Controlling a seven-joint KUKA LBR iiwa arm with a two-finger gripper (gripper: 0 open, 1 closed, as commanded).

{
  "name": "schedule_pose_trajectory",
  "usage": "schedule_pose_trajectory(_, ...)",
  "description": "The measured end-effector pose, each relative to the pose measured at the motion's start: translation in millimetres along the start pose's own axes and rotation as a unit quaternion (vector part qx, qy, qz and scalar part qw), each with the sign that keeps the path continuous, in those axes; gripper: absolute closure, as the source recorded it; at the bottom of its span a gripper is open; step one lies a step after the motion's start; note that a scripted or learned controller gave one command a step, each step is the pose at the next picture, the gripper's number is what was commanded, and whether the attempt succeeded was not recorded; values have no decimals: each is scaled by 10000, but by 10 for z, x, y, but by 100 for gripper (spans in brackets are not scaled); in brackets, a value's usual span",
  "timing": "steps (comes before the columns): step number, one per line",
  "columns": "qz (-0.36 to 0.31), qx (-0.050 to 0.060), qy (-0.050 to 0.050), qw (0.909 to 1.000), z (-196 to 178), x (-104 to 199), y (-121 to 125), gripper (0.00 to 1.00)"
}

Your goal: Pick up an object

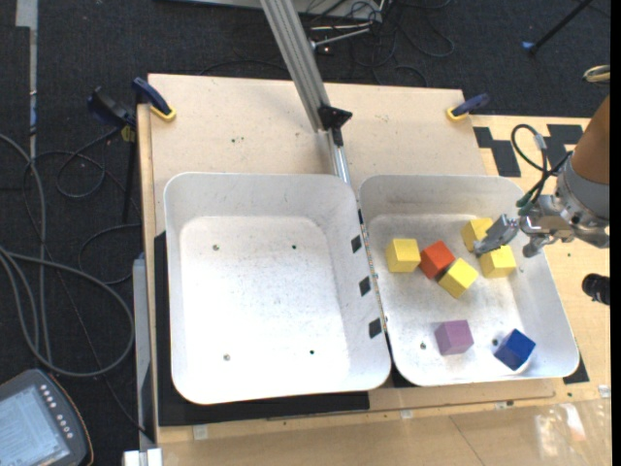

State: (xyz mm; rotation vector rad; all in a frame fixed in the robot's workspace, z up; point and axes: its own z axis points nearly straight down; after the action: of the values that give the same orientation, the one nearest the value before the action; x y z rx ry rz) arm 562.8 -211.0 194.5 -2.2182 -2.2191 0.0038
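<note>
The right bin [543,304] holds several small blocks. A yellow block [404,253], an orange-red block [437,258] and another yellow block [458,277] lie in a cluster at its middle. Two more yellow blocks [498,261] [476,231] sit by its right side. A purple block [453,337] and a blue block [514,349] lie near the front. My gripper [514,241] reaches in from the right and hovers over the two right-hand yellow blocks. Its fingers [499,232] are open, with nothing held between them.
The left bin [252,289] stands beside the right one, sharing a raised middle rim. A slanted metal pole [296,51] comes down to the bench behind the bins. Clamps sit at the board's back corners, and cables lie on the floor.
</note>
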Motion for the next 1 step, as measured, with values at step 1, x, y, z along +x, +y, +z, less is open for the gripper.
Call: schedule_pose_trajectory(1, 10, 3, 0, 10000, 595, -80, -28, 0)
